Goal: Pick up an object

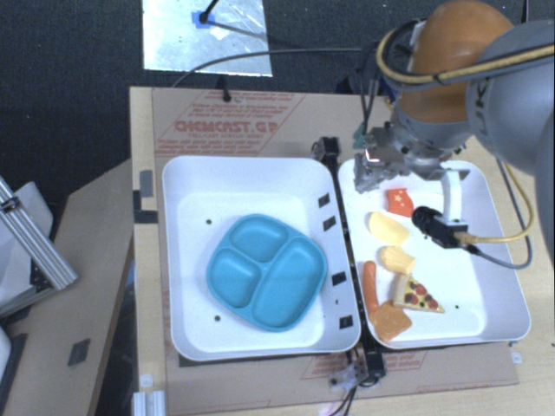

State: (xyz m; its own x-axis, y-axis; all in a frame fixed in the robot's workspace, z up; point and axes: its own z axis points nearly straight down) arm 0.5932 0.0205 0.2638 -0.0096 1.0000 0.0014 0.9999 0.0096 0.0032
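The right bin point(503, 258) holds several toy foods: a red piece point(400, 202), a pale yellow piece point(388, 226), a yellow chunk point(397, 259), a pizza slice point(418, 295), an orange sausage point(371, 285) and an orange wedge point(390, 321). My gripper point(371, 173) hangs low over the bin's far left corner, just up and left of the red piece. Its grey body and the orange wrist band above it hide the tip. Nothing shows held in it.
The left bin point(195, 193) holds a blue divided plate point(266, 269). A black-clipped divider point(336, 232) runs between the bins. A white bracket with a black part and a yellow cable point(444, 219) juts over the right bin's middle. A foil sheet point(206, 24) lies beyond the bench.
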